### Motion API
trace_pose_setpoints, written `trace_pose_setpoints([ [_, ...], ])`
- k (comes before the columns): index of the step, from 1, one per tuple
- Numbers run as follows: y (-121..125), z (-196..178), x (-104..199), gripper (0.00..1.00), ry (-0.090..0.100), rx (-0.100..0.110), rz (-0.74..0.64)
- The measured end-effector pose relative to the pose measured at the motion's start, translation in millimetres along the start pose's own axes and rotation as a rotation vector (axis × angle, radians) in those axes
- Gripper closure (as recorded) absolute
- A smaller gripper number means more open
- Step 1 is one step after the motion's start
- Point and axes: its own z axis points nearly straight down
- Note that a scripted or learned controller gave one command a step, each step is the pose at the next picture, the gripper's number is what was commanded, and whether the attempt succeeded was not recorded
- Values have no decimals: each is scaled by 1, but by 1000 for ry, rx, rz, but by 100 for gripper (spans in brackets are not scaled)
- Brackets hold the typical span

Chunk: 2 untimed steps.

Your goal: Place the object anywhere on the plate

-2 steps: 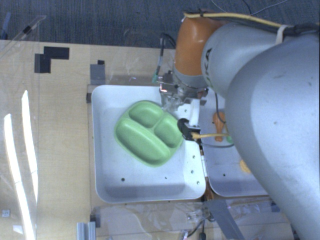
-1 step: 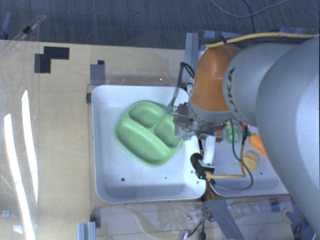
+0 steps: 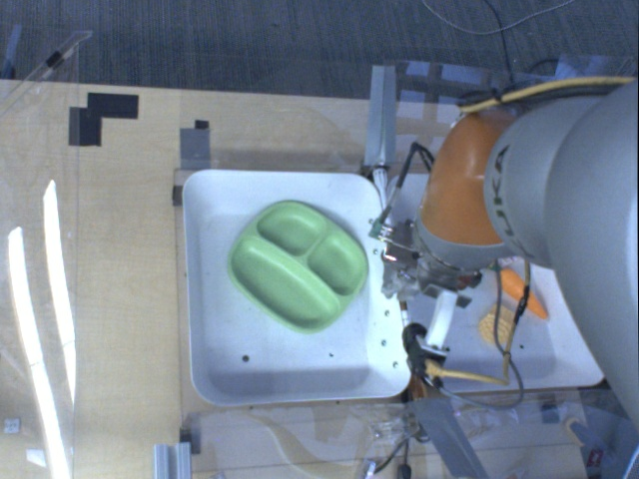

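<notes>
Arm over the right bin, grasp unconfirmed.
Near the right white bin's (image 3: 544, 359) near edge lie a tan ridged disc (image 3: 496, 325) and an orange carrot-shaped piece (image 3: 524, 292), one likely the object. I cannot tell the gripper's (image 3: 411, 272) state at that bin's left edge. Confirm the grasp, then release low over the green three-compartment plate (image 3: 298, 265) mid left white bin (image 3: 215, 367).

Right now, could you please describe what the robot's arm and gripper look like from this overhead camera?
The thick, rounded grey arm has a smooth casing, with a glossy orange band curving round it just above the wrist. A thin black cable loops beside that band. The gripper below it is a small, boxy assembly of grey metal parts with dark details.
</notes>
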Motion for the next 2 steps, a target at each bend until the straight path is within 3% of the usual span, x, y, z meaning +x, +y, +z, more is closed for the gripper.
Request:
trace_pose_setpoints([
  [1,-17,-55,-11,100,0,-3,440],
  [2,4,-30,56,100,-1,0,499],
])
